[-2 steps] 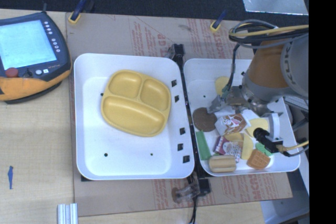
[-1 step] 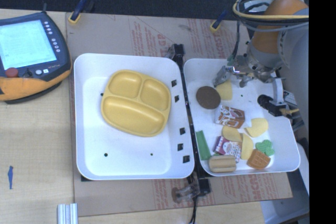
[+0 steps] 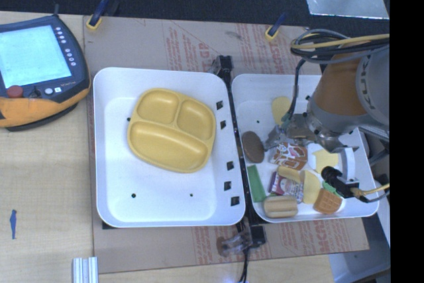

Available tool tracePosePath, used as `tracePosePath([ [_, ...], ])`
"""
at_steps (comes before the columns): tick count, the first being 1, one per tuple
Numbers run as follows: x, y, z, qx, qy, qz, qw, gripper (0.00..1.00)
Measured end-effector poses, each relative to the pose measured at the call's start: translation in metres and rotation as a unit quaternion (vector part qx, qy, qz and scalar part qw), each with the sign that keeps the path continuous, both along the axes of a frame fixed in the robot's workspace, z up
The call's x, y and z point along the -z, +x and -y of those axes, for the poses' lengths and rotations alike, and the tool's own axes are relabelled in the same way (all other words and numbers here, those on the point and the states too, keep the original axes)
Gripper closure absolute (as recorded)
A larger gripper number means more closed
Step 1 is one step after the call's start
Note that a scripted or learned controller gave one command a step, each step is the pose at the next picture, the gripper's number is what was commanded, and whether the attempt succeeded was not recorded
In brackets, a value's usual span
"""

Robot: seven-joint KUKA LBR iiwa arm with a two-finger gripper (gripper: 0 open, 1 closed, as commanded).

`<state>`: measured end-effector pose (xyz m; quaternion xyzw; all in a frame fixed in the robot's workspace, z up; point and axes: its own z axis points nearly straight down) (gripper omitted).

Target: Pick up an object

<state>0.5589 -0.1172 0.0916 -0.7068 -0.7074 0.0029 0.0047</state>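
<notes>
- The gripper (image 3: pixel 286 136) hangs low over the right bin (image 3: pixel 255 91), its metal parts down among the toy food near the bin's middle; the grey arm (image 3: pixel 344 93) with its orange band rises to its right.
- Whether it is spread or pressed together cannot be told from this slanted view, and nothing can be seen pinched in it.
- Just below the gripper lies a printed snack packet (image 3: pixel 289 156), seemingly touching or nearly so; this looks like the likeliest target.
- Just left of the gripper sits a brown oval piece (image 3: pixel 252 146); further below are a green stick (image 3: pixel 256 183), a hot-dog bun (image 3: pixel 281 207) and a waffle-like square (image 3: pixel 327 201).
- Above the gripper is a pale yellow piece (image 3: pixel 281 107).
- Well off to its left, the left bin (image 3: pixel 109 142) holds a yellow divided plate (image 3: pixel 172 130).
- Judged progress: the reach into the bin appears done; a secure grasp and the lift are not yet shown.
</notes>
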Motion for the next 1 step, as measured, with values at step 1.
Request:
tracePosePath([
  [1, -0.0773, 0.0627, 0.0517, -0.002, -0.0033, 0.008, 1.0, 0.0],
])
